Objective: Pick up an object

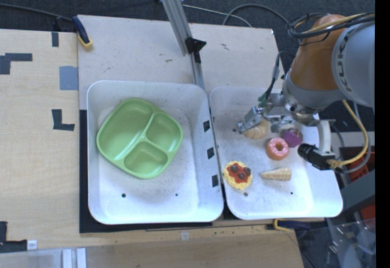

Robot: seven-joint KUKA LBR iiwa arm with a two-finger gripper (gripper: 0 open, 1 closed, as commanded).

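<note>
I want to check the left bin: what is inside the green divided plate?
The green plate in the left bin shows three bare compartments with nothing in them. What lies under the plate is covered.

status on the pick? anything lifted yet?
Done: the arm has reached into the right bin, and the tool sits low by the tan item. In hand: nothing visibly held; whether the tool is closed can't be told. Left: grasp and lift. The donut, purple item, cone and pizza all lie on the bin floor; the green plate sits in the left bin.
</note>
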